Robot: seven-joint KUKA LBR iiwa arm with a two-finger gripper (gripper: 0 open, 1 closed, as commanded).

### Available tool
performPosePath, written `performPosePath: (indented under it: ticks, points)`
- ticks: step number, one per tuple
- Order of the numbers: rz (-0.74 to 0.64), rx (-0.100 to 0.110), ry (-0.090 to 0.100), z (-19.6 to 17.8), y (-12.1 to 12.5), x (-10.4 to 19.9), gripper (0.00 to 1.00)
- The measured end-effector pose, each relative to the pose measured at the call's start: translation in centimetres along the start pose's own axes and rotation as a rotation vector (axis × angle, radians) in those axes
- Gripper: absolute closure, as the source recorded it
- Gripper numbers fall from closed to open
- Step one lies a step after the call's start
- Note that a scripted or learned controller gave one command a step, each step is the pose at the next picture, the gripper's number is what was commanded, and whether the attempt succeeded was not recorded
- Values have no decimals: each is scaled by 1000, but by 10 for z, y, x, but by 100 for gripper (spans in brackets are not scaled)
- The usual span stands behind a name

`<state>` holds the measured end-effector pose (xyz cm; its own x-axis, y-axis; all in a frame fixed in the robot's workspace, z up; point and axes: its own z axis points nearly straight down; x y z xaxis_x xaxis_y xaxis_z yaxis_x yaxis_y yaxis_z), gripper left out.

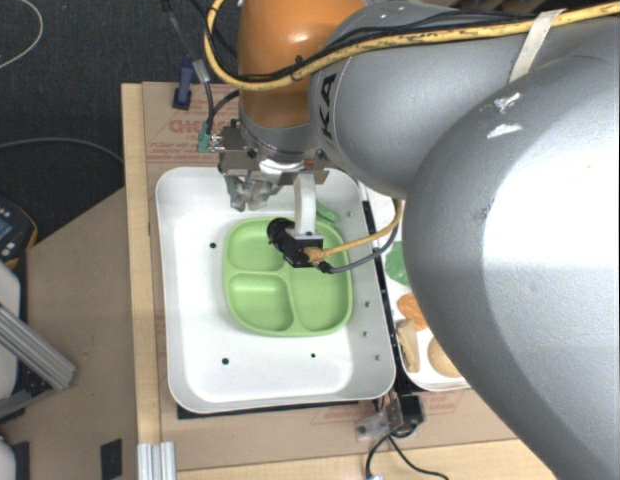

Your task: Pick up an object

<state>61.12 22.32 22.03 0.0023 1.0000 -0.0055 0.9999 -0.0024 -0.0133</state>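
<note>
A light green divided plate (280,288) lies in the middle of the left white bin (190,298). My gripper (254,194) hangs over the far part of that bin, just above the plate's far left rim. The wrist hides the plate's far edge. I see nothing held under the gripper.
The large grey arm covers most of the right bin (410,373). In the part that shows, a green thing (394,264) lies at the bin's left wall, with an orange thing (413,313) and a tan one (442,360) nearer the front. Cardboard lies under both bins.
</note>
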Motion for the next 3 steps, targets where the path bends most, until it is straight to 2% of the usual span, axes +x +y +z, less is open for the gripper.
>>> performPosePath:
  ticks: [1, 2, 3]
  points:
    - [2, -4, 4, -14, -74, -53, 100]
    - [-7, -3, 4, 66, -76, 4, 100]
    - [1, -3, 3, 74, -134, -29, 100]
